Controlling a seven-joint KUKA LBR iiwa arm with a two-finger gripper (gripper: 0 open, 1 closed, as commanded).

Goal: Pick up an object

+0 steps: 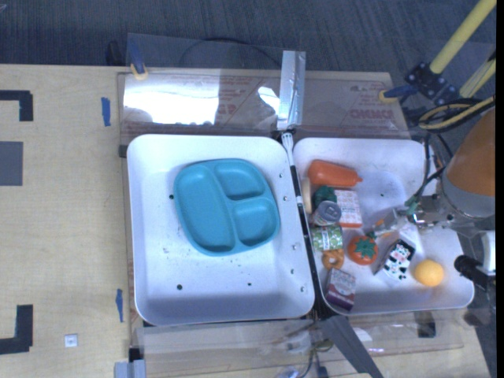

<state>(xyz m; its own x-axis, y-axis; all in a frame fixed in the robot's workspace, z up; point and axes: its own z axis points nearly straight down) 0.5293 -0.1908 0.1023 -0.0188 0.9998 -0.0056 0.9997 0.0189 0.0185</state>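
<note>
Toys crowd the right bin [370,150] as I reach in from its far side.
Carrot [334,172], tomato [363,250] and yellow ball [429,273] lie loose beside my gripper [411,213]; whether my jaws are spread or pressed together, I cannot tell. The blue tray [227,205] occupies the left bin [150,235].

My bench [55,235] looked like pale, matt wood. Both bins [150,290] were smooth white plastic with a slight sheen. The blue tray [226,205] looked like matt plastic, and the clear panel [197,97] beyond was glossy.
</note>
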